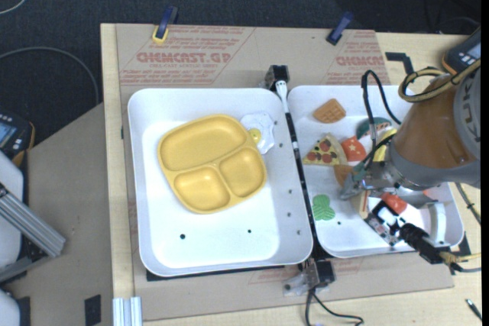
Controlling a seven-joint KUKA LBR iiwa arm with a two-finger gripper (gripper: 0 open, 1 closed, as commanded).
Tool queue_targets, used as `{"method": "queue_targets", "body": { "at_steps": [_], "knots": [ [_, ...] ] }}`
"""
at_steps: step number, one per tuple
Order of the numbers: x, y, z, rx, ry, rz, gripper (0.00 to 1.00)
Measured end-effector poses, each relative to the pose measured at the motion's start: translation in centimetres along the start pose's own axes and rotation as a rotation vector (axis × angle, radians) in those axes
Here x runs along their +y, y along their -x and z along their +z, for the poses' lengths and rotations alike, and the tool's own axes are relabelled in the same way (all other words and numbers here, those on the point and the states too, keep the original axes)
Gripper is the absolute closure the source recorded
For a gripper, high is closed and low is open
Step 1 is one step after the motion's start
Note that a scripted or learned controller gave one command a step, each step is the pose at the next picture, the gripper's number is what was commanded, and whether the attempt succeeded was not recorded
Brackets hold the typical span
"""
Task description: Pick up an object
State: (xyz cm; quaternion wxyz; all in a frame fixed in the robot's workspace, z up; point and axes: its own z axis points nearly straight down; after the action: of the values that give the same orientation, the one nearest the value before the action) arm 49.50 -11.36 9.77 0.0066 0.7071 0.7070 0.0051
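The right bin (pixel 340 245) holds several toy foods. A pizza slice (pixel 324 152) lies beside a red tomato (pixel 353 150), with a tan waffle-like piece (pixel 329 111) at the back. A green piece (pixel 322 208) lies at the front left. My gripper (pixel 356 191) is down in this bin, below the tomato and right of the green piece. A brown piece (pixel 341 174) lies right against it on its upper left. A small red piece (pixel 393 203) shows just right of the gripper, under the wrist. The arm hides the bin's right side.
The left bin (pixel 221 244) holds a yellow divided plate (pixel 210 162) and a white fried-egg toy (pixel 258 130) at the plate's upper right. A black divider (pixel 294 164) runs between the bins. Cables (pixel 372 95) loop over the right bin's back edge.
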Motion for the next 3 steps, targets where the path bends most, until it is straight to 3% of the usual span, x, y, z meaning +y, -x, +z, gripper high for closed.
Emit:
{"method": "queue_targets", "body": {
  "at_steps": [1, 3],
  "knots": [
    [0.7, 0.5, -4.4, 0.000, -0.011, -0.001, 1.00],
    [1.0, 1.4, -12.9, 0.000, -0.010, -0.001, 1.00]
  ]
}}
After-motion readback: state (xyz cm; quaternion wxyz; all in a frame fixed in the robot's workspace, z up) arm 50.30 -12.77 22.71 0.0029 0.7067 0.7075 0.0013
